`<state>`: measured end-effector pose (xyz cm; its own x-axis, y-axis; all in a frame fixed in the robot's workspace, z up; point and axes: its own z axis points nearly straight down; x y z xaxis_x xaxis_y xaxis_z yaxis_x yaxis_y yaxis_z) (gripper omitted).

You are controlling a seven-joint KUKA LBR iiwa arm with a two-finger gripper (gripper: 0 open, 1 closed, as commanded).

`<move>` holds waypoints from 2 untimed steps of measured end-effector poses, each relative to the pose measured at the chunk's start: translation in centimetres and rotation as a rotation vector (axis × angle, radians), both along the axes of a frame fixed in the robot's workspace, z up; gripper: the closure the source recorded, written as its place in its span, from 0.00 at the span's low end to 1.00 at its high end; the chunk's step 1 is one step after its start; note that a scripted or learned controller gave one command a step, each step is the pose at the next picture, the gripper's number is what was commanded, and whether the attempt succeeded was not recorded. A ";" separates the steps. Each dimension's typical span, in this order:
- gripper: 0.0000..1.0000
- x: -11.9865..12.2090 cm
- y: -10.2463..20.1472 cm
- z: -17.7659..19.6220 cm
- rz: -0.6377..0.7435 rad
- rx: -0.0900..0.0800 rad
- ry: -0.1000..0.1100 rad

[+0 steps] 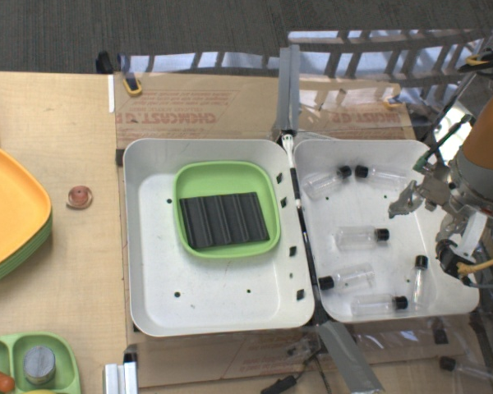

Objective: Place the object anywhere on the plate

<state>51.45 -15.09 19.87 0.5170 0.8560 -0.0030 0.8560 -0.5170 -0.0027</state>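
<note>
A dark grey ribbed slab [224,220] lies flat in the middle of the green plate [226,171], which sits in the left white bin [148,302]. My gripper [403,201] hovers over the right side of the right white bin [444,302], far from the plate. It looks open, with nothing between its fingers. The arm's grey and orange body rises behind it at the right edge of the view.
Several clear vials with black caps are scattered in the right bin, such as one [361,238] near its middle. A stack of orange plates [12,212], a small red knob [80,196] and a green compartment tray [25,368] lie on the wooden bench to the left.
</note>
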 end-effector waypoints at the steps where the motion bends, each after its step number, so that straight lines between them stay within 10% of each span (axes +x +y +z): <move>1: 0.00 0.9 -3.9 6.5 -0.122 -0.001 0.000; 2: 0.00 0.7 -5.3 5.3 -0.170 0.000 0.002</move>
